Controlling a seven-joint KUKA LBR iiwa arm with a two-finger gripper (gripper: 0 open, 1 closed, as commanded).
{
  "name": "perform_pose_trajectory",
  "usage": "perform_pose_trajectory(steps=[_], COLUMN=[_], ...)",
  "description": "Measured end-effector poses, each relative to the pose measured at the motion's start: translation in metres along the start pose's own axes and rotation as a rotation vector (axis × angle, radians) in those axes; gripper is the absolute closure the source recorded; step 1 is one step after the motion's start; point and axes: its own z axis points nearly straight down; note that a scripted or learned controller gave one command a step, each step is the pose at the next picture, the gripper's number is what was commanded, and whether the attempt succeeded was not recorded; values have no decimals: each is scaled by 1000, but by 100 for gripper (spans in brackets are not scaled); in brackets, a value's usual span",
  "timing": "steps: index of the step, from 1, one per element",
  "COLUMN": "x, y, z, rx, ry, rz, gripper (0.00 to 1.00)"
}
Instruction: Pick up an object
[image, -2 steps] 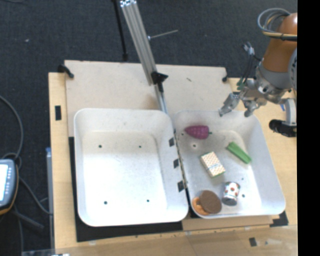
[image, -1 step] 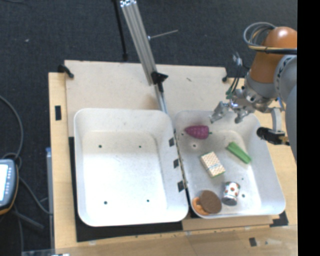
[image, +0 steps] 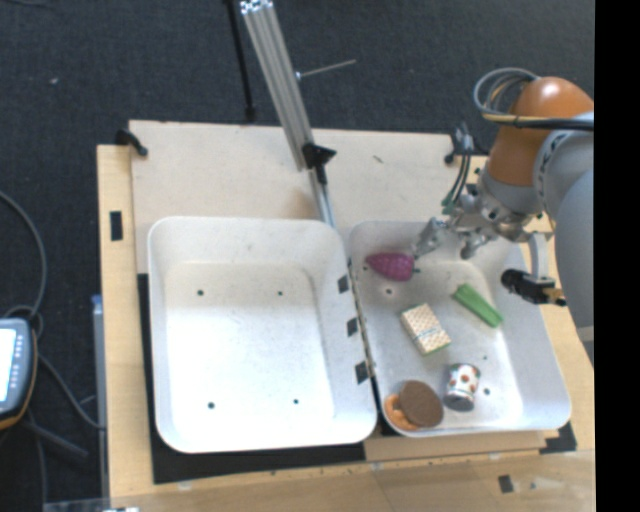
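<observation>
The hand, whose grip state cannot be determined, sits at the right bin's far end, with the purple object lying just left of it on the bin floor.

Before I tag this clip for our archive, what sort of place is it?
Probably a robotics lab's grasping bench: a grey arm reaches over two white bins, one holding a green block and a purple object, with loose cables on dark carpet.
</observation>
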Motion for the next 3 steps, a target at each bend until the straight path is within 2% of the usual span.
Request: perform_pose_trajectory(steps=[1, 3], x=[-1, -11], y=[2, -1], z=[-15, -145], rx=[-7, -11], ry=[-4, 0], rz=[-3, 0], gripper=[100, 100])
